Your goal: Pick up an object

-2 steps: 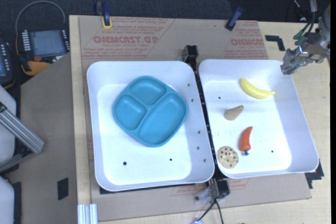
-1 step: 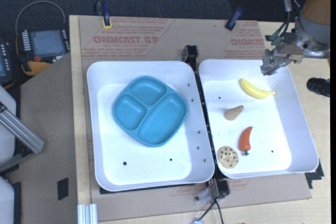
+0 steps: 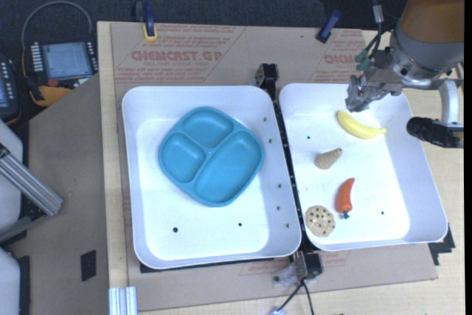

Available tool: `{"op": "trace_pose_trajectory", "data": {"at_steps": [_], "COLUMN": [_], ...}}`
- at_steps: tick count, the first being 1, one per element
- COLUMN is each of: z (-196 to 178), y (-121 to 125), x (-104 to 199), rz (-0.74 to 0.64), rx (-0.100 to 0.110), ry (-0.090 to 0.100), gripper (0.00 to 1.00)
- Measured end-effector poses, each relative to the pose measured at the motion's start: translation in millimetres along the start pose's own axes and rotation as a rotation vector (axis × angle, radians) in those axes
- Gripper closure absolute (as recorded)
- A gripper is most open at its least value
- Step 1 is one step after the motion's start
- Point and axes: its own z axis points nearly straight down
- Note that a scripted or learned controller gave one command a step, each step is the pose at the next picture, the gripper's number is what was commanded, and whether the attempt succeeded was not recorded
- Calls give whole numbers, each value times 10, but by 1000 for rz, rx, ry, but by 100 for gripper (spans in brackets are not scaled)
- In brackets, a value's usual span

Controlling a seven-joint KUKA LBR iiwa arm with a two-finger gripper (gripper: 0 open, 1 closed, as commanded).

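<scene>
The right bin point(image 3: 413, 229) holds a yellow banana point(image 3: 360, 125) near its back, a tan cone-shaped piece point(image 3: 329, 158) in the middle, a red-orange pepper point(image 3: 345, 196) below that, and a round speckled cookie point(image 3: 320, 220) at the front. My gripper point(image 3: 359, 101) hangs over the back of this bin, just above the banana's left end. Nothing shows between its fingertips.
The left bin point(image 3: 147, 232) carries a blue divided plate point(image 3: 212, 155). A black clamp point(image 3: 266, 75) sits between the bins at the back and another point(image 3: 308, 262) at the front. The arm's orange and grey body point(image 3: 435, 4) fills the upper right.
</scene>
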Motion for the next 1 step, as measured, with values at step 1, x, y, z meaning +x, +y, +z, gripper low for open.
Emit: {"op": "trace_pose_trajectory", "data": {"at_steps": [1], "z": [202], "y": [-84], "x": [513], "rz": [-1], "rx": [2], "ry": [0], "gripper": [100]}}
